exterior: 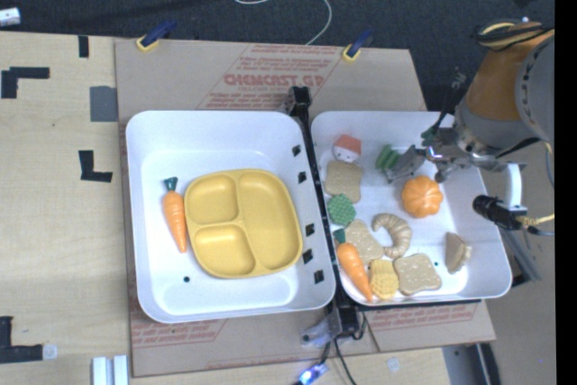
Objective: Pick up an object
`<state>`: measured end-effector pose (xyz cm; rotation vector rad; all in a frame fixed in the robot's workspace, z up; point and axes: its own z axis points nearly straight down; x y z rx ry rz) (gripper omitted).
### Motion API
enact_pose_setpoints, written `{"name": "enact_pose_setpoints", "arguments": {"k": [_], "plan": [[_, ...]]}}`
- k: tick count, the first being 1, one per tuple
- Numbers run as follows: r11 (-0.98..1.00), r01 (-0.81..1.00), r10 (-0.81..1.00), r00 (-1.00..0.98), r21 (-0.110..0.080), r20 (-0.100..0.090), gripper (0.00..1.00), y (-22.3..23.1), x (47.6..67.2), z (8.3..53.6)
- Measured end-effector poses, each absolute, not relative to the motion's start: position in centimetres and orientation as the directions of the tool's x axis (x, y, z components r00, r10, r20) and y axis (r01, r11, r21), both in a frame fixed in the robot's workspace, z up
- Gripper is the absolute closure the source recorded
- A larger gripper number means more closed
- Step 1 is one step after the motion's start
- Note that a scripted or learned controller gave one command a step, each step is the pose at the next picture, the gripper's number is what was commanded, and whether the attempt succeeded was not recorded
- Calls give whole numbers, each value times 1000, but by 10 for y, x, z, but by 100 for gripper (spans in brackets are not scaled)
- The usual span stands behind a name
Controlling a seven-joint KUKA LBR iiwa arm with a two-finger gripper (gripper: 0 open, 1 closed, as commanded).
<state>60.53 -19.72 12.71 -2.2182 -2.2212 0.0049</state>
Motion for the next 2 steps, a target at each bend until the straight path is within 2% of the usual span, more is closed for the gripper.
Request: {"name": "enact_pose_setpoints", "arguments": {"k": [1, 2], "plan": [[3, 1000, 1000, -3, -2, -2, 0, -196, 605, 83], [3, 1000, 1000, -3, 2, -3, 100, -196, 606, 95]]}}
